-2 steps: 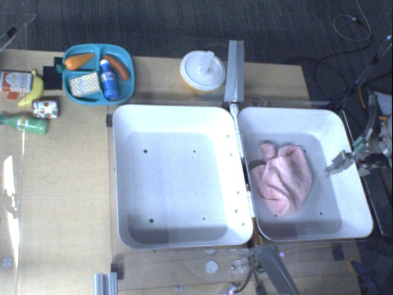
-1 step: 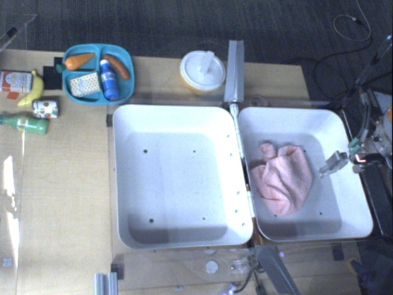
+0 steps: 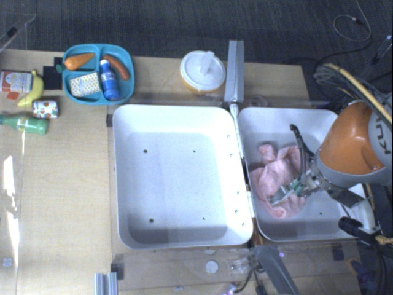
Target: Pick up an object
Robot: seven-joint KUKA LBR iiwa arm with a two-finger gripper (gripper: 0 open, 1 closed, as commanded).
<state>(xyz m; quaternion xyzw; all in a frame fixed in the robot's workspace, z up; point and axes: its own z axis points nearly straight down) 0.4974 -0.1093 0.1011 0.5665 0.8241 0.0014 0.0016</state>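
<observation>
1. The claw (image 3: 293,189) is down in the right-hand shallow white bin (image 3: 319,226), its dark tips at the right edge of a crumpled pink cloth (image 3: 276,177). Whether it is spread or pinched on the fabric I cannot tell; the tips blur into the folds.
2. The pink cloth lies bunched against the left side of that right bin, near the divider between the two bins.
3. Judged by its look, the cloth is light, soft and limp. It should sag and may slip out of a shallow pinch, so a raised fold or thick bunch near the middle seems the better hold than a thin edge.
4. The grey arm with its orange band (image 3: 350,143) leans in from the right, above the bin.
5. The left white bin (image 3: 178,171) sits just beside it.
6. Farther out on the pale wooden table (image 3: 55,195) stand a blue divided tray of toy food (image 3: 98,74), a white lidded tub (image 3: 203,71) and small toys at the left edge; dark carpet lies beyond.
</observation>
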